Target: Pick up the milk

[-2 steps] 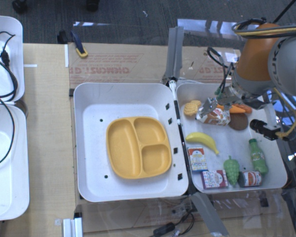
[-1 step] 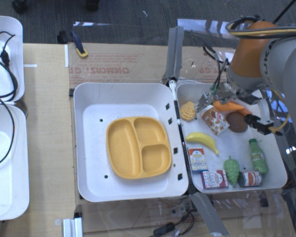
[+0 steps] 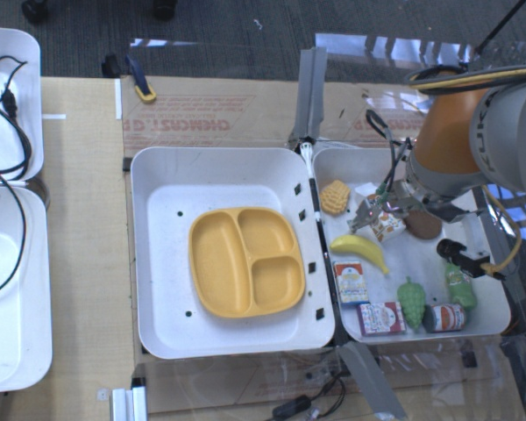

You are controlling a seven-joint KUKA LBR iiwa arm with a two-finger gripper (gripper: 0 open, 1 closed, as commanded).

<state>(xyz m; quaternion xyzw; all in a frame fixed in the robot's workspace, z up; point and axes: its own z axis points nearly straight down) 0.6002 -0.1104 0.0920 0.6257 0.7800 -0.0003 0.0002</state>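
Note:
Three small cartons lie in the right bin [image 3: 495, 279]. A white carton with a red top [image 3: 351, 281], probably the milk, stands near the bin's left wall below the banana. A red and white box [image 3: 381, 317] lies flat at the front. A white and orange carton [image 3: 387, 225] sits tilted in the middle. My gripper [image 3: 368, 212] hangs low over the middle of this bin, its tip right beside the white and orange carton, touching or nearly touching it. The grey arm with its orange band [image 3: 447, 134] comes in from the upper right.
The right bin also holds a banana [image 3: 361, 251], a yellow corn piece [image 3: 335, 196], a brown round item [image 3: 422, 224], a green bunch [image 3: 412, 300], a green bottle [image 3: 460, 288] and a can [image 3: 443, 317]. A yellow divided plate [image 3: 245, 261] lies in the left bin [image 3: 158, 235].

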